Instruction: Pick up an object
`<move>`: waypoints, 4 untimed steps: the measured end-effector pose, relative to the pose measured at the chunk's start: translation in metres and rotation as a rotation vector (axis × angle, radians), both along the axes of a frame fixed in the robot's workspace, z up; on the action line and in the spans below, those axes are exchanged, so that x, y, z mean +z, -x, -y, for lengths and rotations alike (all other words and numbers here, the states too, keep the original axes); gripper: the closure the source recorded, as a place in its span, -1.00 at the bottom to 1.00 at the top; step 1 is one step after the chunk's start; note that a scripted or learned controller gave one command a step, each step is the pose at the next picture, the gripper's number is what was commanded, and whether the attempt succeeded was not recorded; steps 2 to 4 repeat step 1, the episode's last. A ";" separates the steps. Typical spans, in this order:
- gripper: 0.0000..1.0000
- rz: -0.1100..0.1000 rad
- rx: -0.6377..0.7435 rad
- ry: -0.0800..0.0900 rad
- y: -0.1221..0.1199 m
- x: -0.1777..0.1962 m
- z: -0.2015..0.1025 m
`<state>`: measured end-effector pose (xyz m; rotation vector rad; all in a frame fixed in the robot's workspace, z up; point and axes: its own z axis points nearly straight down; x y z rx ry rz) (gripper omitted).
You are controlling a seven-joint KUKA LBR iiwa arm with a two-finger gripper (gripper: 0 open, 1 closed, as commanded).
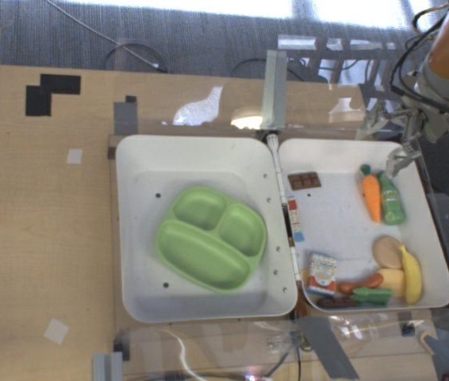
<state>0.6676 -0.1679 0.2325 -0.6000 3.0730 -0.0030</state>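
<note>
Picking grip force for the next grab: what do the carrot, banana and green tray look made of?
Carrot: likely moulded plastic, uniform orange, smooth.
Banana: likely plastic too, even yellow, slight sheen.
Green tray: looks like matte hard plastic, one flat colour, rounded moulded compartments.
All guesses from looks alone.

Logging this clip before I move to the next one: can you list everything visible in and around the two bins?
White bins: 2, side by side on the bench.
Divided plate: 1, green, left bin.
Chocolate bar: 1, brown, right bin, top left.
Carrot: 1, orange, right bin, upper right.
Bottle: 1, green, beside the carrot.
Banana: 1, yellow, right bin, lower right.
Small carton: 1, white and orange, right bin, bottom.
Other toy foods: heaped by the banana, unclear.
Gripper: 1, grey, above the right bin's top right corner.
</note>
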 end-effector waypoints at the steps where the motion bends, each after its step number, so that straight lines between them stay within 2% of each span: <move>1: -1.00 0.005 0.024 0.003 0.028 -0.142 0.038; 4: -1.00 0.005 0.024 0.003 0.028 -0.142 0.038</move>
